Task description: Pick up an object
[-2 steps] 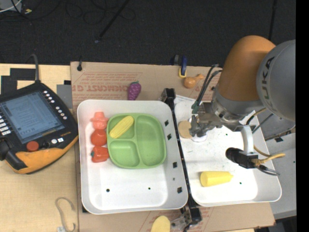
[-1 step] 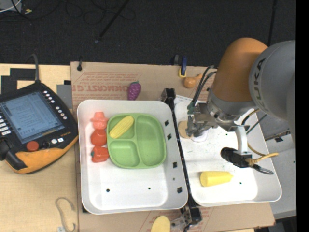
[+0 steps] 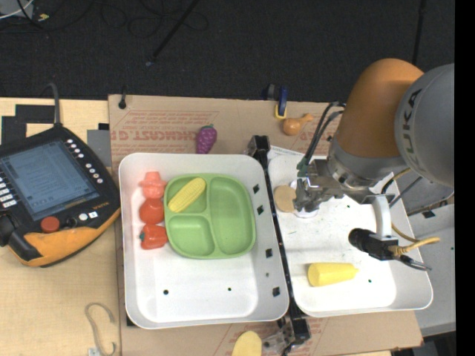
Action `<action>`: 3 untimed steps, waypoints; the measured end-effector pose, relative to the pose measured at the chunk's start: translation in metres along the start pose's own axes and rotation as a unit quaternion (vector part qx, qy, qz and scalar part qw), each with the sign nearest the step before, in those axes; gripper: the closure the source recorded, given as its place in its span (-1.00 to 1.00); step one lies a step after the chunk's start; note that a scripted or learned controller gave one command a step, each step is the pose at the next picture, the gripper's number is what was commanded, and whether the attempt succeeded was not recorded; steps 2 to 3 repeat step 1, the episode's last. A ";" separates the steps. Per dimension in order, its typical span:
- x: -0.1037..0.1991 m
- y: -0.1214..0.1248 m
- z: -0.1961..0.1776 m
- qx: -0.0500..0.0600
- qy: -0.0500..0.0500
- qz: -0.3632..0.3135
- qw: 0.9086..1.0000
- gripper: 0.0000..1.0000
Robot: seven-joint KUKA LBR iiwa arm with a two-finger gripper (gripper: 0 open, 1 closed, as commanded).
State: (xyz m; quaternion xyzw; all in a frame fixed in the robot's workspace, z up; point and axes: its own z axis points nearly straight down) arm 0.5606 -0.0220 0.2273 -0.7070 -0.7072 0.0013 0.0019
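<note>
Poised low to the right of the green plate (image 3: 211,217), the claw (image 3: 306,201) is being held over the floor of the right bin (image 3: 401,291), across the bin walls from that plate; it is being pointed straight down, presumably so that a thing lying flat can be taken from above; whether it is being kept spread or pressed together cannot be told from this slant; nothing is being seen gripped in it. A tan round piece (image 3: 284,197) is lying between the green plate and the claw, just beside the claw; contact between them cannot be made out; being nearest, it is being judged the likeliest target. A yellow wedge (image 3: 332,274) is being left flat, further right of the plate and nearer the camera, well apart from the claw. On the plate a corn cob (image 3: 185,193) is being carried in one compartment; red and pink toys (image 3: 151,212) are being kept just left of the plate; the pick is being judged not yet made.
</note>
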 end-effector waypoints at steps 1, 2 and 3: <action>0.000 0.008 -0.001 -0.001 0.000 0.000 1.000 1.00; 0.000 0.008 -0.001 -0.001 0.000 0.000 1.000 1.00; 0.000 0.008 -0.001 -0.001 0.000 0.000 1.000 1.00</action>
